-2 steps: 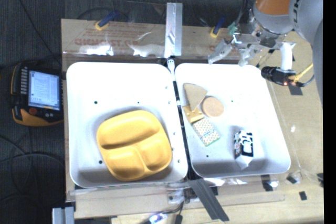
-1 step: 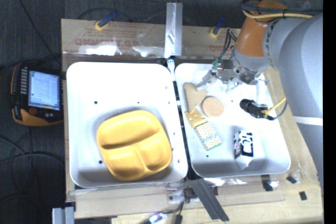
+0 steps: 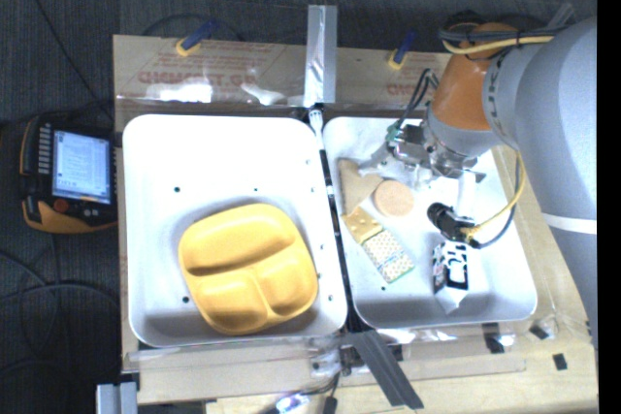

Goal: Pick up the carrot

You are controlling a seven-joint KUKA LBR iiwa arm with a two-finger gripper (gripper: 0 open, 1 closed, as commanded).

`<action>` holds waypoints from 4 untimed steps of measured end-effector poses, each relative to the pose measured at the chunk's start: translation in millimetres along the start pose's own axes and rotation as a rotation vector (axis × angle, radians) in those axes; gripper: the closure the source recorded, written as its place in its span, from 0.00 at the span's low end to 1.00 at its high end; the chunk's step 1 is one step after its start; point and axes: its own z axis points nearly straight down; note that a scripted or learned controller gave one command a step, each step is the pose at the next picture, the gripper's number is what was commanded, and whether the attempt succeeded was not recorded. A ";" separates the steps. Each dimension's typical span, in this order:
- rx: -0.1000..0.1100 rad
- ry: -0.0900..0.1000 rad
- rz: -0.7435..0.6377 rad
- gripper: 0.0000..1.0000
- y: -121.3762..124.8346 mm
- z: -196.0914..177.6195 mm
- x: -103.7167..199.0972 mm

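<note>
The piece to be picked cannot be identified with certainty. The one orange-toned piece is a round, flat disc (image 3: pixel 394 200) lying in the upper middle of the right bin (image 3: pixel 508 298).

The hand (image 3: pixel 417 160) is low over the bin, just above and to the right of the disc. Whether it is apart or together cannot be told, and nothing is seen held in it. The arm (image 3: pixel 548 102) enters from the right, its orange band directly behind the hand.

A tan wedge (image 3: pixel 356 181) lies to the left of the disc, touching or nearly touching it. Below the wedge lies a yellow slab (image 3: pixel 363 226) with holes. A pale block (image 3: pixel 390 257) with green dots lies against the slab's lower right end. A black packet (image 3: pixel 452 267) with white print lies nearer the bin's right side, apart from the other pieces.

The left bin (image 3: pixel 146 208) holds a yellow tray (image 3: pixel 249 265) with three compartments, set toward the bin's lower right. The two bins sit side by side on the tabletop (image 3: pixel 243 65). A handheld screen unit (image 3: pixel 73 172) lies on the dark floor beyond the left bin.
</note>
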 end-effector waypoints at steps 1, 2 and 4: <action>0.016 -0.003 0.158 0.00 22.2 3.6 11.0; 0.049 -0.009 0.277 0.00 42.1 5.0 19.7; 0.081 -0.018 0.633 0.00 35.4 5.3 32.2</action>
